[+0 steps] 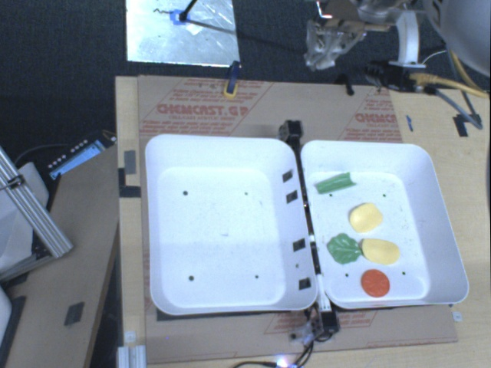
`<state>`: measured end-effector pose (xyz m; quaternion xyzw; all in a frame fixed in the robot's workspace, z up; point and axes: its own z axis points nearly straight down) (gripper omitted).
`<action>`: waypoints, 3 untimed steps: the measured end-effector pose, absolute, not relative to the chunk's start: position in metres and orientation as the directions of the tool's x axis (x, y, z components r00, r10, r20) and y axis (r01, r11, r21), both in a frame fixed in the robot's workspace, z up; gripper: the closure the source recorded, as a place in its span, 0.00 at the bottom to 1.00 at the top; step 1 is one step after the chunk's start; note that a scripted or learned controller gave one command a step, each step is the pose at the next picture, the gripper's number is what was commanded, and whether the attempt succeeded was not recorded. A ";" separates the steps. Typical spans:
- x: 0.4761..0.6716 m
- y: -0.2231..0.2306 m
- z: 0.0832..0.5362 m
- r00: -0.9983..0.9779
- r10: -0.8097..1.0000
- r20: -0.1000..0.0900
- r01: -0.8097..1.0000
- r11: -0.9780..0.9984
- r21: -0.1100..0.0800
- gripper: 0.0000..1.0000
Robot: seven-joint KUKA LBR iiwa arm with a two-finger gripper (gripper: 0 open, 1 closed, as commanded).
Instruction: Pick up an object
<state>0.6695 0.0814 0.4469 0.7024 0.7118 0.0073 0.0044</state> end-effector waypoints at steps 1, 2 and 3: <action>0.668 0.126 0.491 -0.008 1.000 0.002 1.000 0.008 0.007 1.00; 0.668 0.179 0.539 -0.009 1.000 0.004 1.000 0.009 0.008 1.00; 0.632 0.217 0.535 -0.009 1.000 0.002 1.000 0.009 0.000 1.00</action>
